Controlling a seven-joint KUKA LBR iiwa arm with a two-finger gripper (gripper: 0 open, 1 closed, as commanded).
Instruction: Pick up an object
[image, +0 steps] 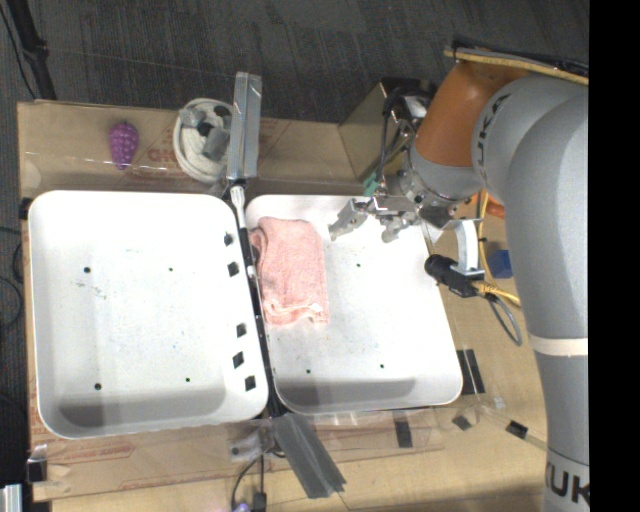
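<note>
Nearest the camera, a grey metal bracket (305, 455) jutted out from under the seam where the two bins met, lying on the brown bench (150, 470).

The left bin (60, 300) was a shallow white tray with rounded corners and a smooth, faintly speckled floor marked by a few small dark dots. The right bin (400, 330) had the same shape and finish, and the two stood side by side, their walls touching along a seam lined with small black clips (240, 330).

In the right bin lay a pink cloth (290, 270), soft and nubbly like terry, folded into a rough oblong. It rested against the bin's left wall, in the far-left part of the floor, its edges a little rumpled.

Farther back, the gripper (368, 222) hung over the far edge of the right bin, just right of the cloth and apart from it. Its two pale metal fingers (345, 220) were spread apart with nothing between them. Above them the orange band (450, 120) joined the broad grey arm (545, 200) entering from the right.

Beyond the bins, on the bench, sat a small purple, bumpy, grape-like object (123, 143) and, right of it, a coil of white cord (200, 140) beside an upright grey metal post (245, 125).
</note>
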